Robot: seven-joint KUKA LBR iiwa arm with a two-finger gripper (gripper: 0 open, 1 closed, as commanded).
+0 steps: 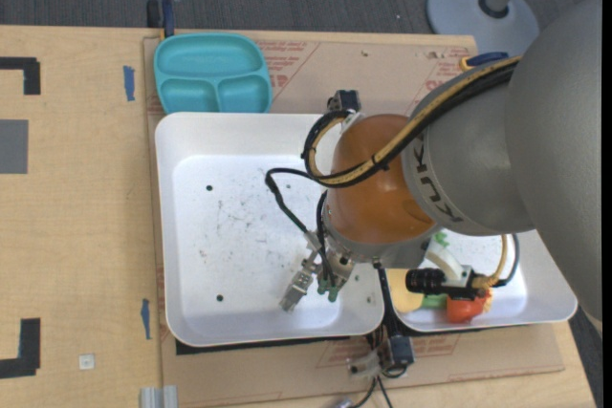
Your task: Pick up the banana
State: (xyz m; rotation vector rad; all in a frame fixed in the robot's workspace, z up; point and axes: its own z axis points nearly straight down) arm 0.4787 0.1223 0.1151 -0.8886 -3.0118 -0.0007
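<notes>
A pale yellow piece that looks like the banana's end [407,302] peeks out at the near left corner of the right bin [545,301], mostly hidden under the arm. My gripper [314,289] hangs over the near right part of the left bin [191,205], left of the wall between the bins. Its fingers [295,291] stand apart and point down at the bin floor. Nothing is between them. The orange wrist band [378,182] sits just above the gripper.
An orange-red object [465,306] with a green bit and a white object [446,260] lie in the right bin beside the banana. A teal divided tray [212,74] rests behind the left bin. The grey arm [516,139] covers most of the right bin.
</notes>
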